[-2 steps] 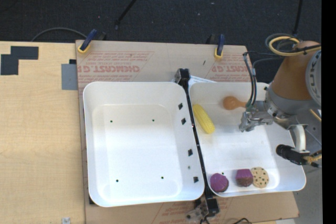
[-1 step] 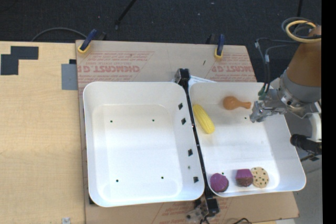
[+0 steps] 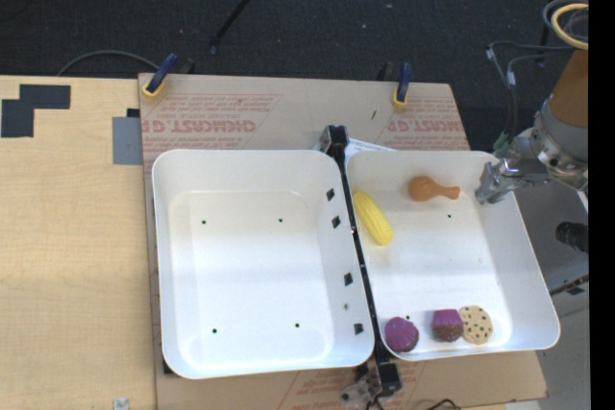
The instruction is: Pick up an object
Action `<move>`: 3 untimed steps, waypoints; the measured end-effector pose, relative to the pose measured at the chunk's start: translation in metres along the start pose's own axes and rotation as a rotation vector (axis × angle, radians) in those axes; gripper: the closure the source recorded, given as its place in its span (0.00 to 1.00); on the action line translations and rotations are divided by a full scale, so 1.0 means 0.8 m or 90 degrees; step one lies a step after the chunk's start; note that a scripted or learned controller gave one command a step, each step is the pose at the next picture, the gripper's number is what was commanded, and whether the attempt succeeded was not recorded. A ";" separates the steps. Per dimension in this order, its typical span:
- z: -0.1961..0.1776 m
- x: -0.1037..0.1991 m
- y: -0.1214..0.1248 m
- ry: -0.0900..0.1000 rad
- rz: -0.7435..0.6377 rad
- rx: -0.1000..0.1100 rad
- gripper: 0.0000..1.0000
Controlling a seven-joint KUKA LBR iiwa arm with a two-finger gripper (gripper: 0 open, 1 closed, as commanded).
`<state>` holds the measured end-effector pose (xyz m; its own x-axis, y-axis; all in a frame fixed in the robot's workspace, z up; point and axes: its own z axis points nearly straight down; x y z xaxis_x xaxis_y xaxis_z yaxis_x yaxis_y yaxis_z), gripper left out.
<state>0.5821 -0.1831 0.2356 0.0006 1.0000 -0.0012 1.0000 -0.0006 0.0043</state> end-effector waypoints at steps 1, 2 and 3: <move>-0.028 -0.001 0.000 0.001 0.000 0.002 1.00; -0.034 0.064 -0.008 0.001 -0.003 0.002 1.00; -0.017 0.135 -0.002 0.001 -0.003 0.003 1.00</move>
<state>0.5805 -0.0749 0.2492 -0.0042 1.0000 0.0011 1.0000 0.0042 -0.0012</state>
